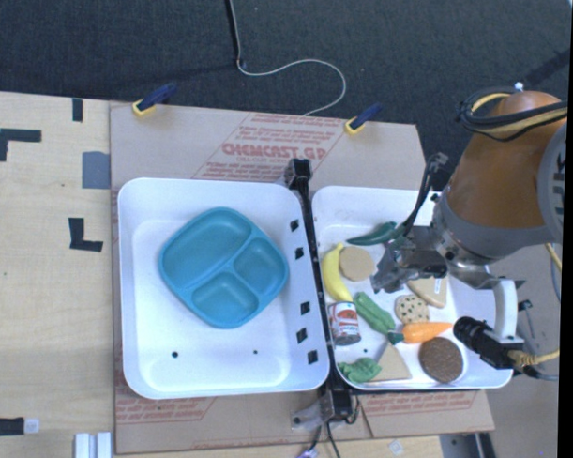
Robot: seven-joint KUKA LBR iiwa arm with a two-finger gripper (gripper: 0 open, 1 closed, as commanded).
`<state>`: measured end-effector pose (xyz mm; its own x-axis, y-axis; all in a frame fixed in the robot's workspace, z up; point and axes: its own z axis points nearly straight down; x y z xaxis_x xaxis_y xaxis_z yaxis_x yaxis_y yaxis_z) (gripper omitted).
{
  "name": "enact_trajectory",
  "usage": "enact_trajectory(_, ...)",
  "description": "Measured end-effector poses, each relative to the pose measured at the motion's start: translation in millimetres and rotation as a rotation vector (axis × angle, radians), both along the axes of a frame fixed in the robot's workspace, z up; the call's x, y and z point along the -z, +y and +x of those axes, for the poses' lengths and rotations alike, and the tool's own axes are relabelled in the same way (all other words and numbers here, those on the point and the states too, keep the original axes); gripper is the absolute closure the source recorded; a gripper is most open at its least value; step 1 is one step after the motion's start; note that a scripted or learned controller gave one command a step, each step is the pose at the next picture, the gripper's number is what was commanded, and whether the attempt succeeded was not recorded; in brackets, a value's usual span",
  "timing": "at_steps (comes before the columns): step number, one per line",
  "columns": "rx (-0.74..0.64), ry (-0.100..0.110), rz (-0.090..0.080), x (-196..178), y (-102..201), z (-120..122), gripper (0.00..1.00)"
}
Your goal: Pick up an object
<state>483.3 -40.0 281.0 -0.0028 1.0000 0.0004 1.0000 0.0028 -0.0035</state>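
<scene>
- Blue divided plate [224, 266]
- White bins [139, 293]
- Yellow banana [336, 275]
- Orange carrot [426, 332]
- Tan cookie [411, 308] with dark spots
- Brown round patty [442, 359]
- Green pea pod [375, 313]

Grey KUKA arm [513, 198] with orange band above wrist reaching in from right side of view, bulky upper segment leaning over right part of scene. Wrist pointing down and leftward. Dark metal two-finger hand [394, 270] hanging low at end of wrist, tips aiming toward lower left. Black cable running along wrist, up past orange band. Fingertips too small and dark to judge gap between them.
</scene>
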Motion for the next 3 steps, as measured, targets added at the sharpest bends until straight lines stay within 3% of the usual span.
enact_trajectory(1, -0.003, 0.004, 0.001, 47.2, 63.4, -0.8, 1.0)
enact_trajectory(2, -0.005, -0.009, 0.002, -35.3, 109.9, 0.9, 1.0)
enact_trajectory(3, -0.007, -0.008, 0.002, -99.6, 177.2, 0.4, 1.0)
